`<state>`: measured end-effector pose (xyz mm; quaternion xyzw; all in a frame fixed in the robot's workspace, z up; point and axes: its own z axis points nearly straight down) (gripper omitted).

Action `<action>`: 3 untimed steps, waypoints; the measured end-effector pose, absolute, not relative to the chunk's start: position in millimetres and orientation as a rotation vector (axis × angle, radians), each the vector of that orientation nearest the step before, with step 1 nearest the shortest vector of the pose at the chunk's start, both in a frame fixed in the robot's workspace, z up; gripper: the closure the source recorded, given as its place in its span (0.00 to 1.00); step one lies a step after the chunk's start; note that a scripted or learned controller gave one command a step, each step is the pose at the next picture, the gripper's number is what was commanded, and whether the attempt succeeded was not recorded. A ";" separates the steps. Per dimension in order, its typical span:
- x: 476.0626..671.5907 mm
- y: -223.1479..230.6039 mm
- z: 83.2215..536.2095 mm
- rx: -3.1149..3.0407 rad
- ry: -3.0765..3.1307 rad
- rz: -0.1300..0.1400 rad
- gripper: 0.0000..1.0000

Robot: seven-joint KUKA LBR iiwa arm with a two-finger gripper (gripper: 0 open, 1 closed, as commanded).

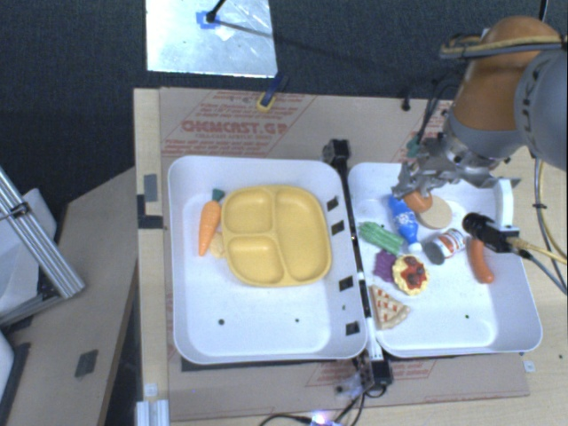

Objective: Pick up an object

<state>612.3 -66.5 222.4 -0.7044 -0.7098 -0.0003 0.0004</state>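
Observation:
My gripper (410, 187) hangs low over the far middle of the right bin (510, 327), coming in from the right on the grey arm. Just below it lie a blue bottle (405, 219) and a round tan-and-orange bun (433, 209), both touching or nearly touching the gripper's tip. Around them are a green pod (380, 236), purple grapes (384, 263), a small red-and-yellow tart (411, 275), a waffle-like wedge (388, 310), a small can (446, 245) and a red sausage (480, 261). I see nothing lifted off the bin floor.
The left bin (191, 318) bears a yellow divided plate (271, 235) with a carrot (208, 224) beside it at the left. A black divider (351, 238) runs between the bins. The near right part of the right bin's floor is bare.

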 end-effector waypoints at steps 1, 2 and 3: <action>604.8 -50.7 232.5 -2.214 -2.229 -0.002 1.00; 603.4 -57.3 233.7 -2.220 -2.224 -0.002 1.00; 599.7 -50.3 215.6 -2.217 -2.225 0.000 1.00</action>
